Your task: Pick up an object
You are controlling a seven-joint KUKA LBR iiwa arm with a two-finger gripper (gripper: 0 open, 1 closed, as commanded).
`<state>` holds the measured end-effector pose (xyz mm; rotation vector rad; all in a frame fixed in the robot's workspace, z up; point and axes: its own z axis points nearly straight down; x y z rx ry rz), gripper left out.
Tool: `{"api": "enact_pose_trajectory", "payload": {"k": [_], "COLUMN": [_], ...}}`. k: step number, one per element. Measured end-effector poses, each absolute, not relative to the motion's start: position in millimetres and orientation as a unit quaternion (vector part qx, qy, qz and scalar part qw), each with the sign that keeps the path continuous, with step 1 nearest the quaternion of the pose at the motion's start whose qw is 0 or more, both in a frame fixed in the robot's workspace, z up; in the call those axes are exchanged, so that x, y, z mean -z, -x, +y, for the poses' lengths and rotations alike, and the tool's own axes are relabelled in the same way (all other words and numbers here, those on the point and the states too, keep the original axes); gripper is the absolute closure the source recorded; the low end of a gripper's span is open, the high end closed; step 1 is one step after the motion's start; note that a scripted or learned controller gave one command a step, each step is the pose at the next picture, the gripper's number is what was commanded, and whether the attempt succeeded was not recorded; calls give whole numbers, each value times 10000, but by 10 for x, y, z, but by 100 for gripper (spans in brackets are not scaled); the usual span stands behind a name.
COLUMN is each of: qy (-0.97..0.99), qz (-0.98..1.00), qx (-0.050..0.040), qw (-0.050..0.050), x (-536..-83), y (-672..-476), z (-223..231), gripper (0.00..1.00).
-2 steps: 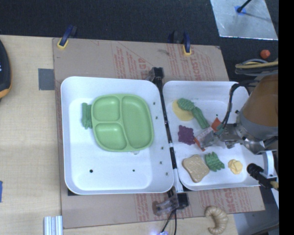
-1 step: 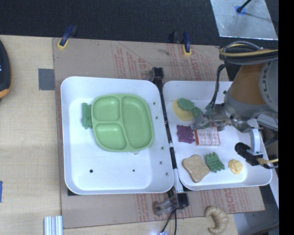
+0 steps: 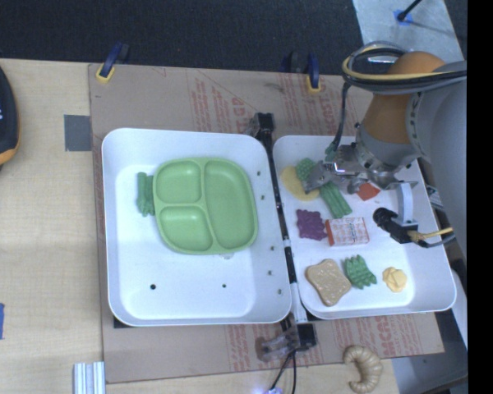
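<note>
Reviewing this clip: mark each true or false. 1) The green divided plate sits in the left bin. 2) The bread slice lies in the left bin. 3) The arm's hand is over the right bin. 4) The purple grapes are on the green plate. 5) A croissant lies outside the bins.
1) True: the green divided plate sits in the left bin.
2) False: the bread slice lies in the right bin.
3) True: the hand is over the right bin's far end.
4) False: the purple grapes lie in the right bin.
5) True: the croissant lies on the bench.
</note>
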<state>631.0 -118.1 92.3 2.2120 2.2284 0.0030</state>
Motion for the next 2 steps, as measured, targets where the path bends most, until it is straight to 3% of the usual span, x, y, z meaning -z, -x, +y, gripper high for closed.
{"api": "enact_pose_trajectory", "payload": {"k": [1, 2], "qy": [-7042, -7040], "qz": [7100, 7102], "qx": [13, -18], "qw": [-13, 11], "x": [-1031, -1972], "y": [-6285, -6436], "z": [-1203, -552], "gripper": [100, 100]}}
